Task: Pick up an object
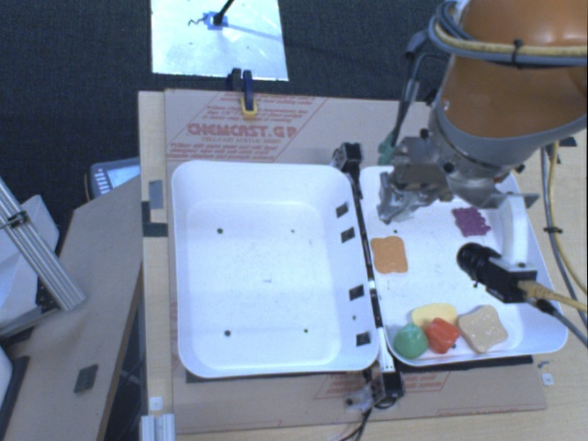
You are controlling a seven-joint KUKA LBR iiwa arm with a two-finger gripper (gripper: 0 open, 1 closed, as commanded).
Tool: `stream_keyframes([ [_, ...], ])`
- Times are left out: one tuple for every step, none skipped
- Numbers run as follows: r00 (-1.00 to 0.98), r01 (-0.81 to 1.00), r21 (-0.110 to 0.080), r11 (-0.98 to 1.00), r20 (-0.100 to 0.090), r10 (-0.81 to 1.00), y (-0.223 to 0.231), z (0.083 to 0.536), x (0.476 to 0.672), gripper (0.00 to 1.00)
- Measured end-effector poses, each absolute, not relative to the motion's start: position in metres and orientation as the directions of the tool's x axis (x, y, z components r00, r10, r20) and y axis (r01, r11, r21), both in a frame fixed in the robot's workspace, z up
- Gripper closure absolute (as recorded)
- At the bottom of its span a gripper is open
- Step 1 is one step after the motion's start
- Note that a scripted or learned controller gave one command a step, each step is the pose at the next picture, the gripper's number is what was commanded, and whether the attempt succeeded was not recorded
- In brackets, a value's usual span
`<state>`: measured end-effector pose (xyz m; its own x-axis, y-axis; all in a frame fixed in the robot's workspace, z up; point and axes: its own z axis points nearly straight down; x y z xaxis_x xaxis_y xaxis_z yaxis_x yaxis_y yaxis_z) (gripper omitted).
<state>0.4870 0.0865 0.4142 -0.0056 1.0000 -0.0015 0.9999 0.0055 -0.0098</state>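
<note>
Two white bins sit side by side on the bench; the left bin (262, 265) holds nothing to grasp, while the right bin (533, 338) carries all the objects. From the camera view, the gripper (393, 211) hangs low over the upper left part of the right bin, just above and apart from the flat orange piece (390, 254). Whether the claw is spread or closed I cannot tell, and nothing is seen between it. By my judgement the pick is not yet done: no object is lifted, so the descent, grasp and raise all remain. The orange piece, nearest to the gripper, looks thin, squarish and flat on the floor, likely hard to grip. Farther off lie a purple piece (470, 220), and along the near wall a green ball (410, 341), a red piece (442, 335), a yellow piece (434, 314) and a toast-like slice (483, 328).
</note>
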Motion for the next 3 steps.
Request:
stream_keyframes([
  [-0.008, 1.000, 0.007, 0.008, 0.002, 1.000, 0.136, 0.503, 0.489, 1.00],
  [-0.007, 1.000, 0.002, 0.007, 0.001, 1.000, 0.173, 0.535, 0.488, 1.00],
  [0.008, 1.000, 0.000, -0.008, -0.003, 1.000, 0.081, 0.534, 0.506, 1.00],
])
